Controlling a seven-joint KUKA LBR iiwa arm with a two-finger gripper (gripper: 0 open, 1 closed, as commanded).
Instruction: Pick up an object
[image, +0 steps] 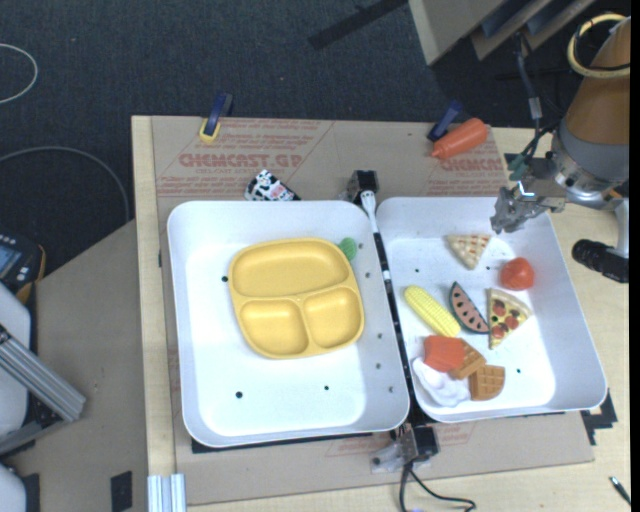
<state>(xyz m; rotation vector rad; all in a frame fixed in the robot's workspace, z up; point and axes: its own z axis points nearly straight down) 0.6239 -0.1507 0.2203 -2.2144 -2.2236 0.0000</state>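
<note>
My gripper (507, 217) hangs over the back right part of the right bin (570, 330), just right of a tan cracker wedge (468, 248) and behind a red tomato (517, 272). Nothing shows between its fingers. Further forward in that bin lie a yellow corn cob (431, 309), a watermelon slice (468, 308), a pizza slice (505, 314), a red block (445, 352), a waffle piece (485, 381) and a white item (438, 385).
The left bin (195, 330) holds a yellow divided plate (296, 296) with a small green piece (348, 247) at its back corner. An orange clamp (460, 138), a blue-yellow clamp (213, 118) and a black-white item (268, 186) sit behind the bins.
</note>
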